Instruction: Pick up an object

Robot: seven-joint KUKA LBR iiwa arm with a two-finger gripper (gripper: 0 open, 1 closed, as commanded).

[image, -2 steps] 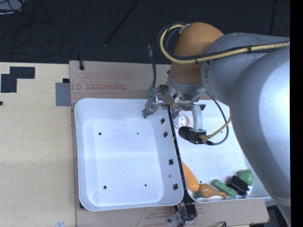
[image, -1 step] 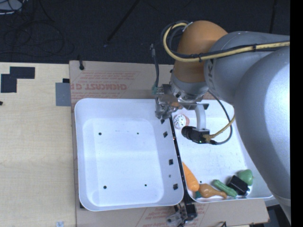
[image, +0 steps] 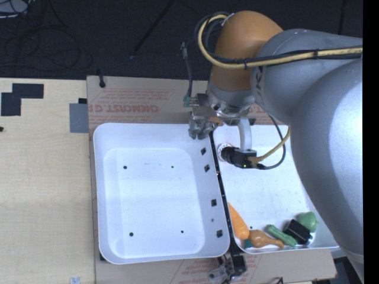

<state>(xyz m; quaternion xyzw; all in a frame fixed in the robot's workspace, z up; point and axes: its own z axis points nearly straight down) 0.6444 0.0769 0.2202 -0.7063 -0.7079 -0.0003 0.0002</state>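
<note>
Across the wooden surface (image: 41,182), two shallow white bins are set side by side on a brown cardboard sheet (image: 142,99) printed with red lettering.

Left bin (image: 106,158) — a bare white floor marked by a few small dark dots is seen.

Right bin (image: 266,188) — all objects are gathered at its 6 o'clock edge. An orange carrot-shaped piece (image: 238,220) lies at the 7 o'clock corner, just beside the divider between the bins. A tan-orange piece (image: 262,238) is found next to it, touching or nearly touching a long green piece (image: 281,235). A black block (image: 298,231) rests beside the green piece, and a rounded green object (image: 307,220) sits at the block's 1 o'clock.

Arm (image: 320,99) — grey, with an orange band (image: 246,34) above the wrist; it enters from 3 o'clock, with a yellow cable looped over it.

Gripper (image: 200,129) — positioned over the dividing rims at the bins' 12 o'clock end, well apart from the objects. Whether the fingers are wide or narrow cannot be told; nothing is seen held between them. A small black fitting (image: 237,157) with a lit green point hangs just beside the wrist, over the right bin.
</note>
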